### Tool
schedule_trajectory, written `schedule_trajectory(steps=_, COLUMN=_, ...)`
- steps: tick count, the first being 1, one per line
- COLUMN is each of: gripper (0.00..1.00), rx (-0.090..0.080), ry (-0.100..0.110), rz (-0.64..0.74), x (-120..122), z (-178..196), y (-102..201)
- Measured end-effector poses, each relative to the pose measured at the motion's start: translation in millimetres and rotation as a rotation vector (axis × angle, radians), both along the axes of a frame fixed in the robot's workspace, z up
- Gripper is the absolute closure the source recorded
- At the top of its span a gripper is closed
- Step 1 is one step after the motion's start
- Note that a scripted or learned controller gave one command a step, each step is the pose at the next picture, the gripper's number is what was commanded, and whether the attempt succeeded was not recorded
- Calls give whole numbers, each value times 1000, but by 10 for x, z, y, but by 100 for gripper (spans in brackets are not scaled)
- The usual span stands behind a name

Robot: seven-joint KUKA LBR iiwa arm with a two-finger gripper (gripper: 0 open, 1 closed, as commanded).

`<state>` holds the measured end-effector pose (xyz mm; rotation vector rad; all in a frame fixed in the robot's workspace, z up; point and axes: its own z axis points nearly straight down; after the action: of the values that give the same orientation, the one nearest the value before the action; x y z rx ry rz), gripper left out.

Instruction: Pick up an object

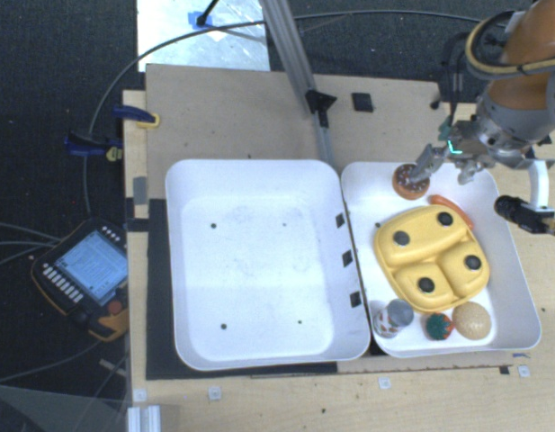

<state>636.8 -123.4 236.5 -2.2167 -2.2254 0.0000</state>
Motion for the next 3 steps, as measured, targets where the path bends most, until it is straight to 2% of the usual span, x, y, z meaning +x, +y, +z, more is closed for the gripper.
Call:
schedule_trajectory(steps=1, gripper=0, rx=0, ry=-2, rz=0, x=6, z=12, y=0)
schedule_trajectory(steps=3, gripper=0, rx=-1, ry=2, rz=-2, x=-116, z=-986, y=-63)
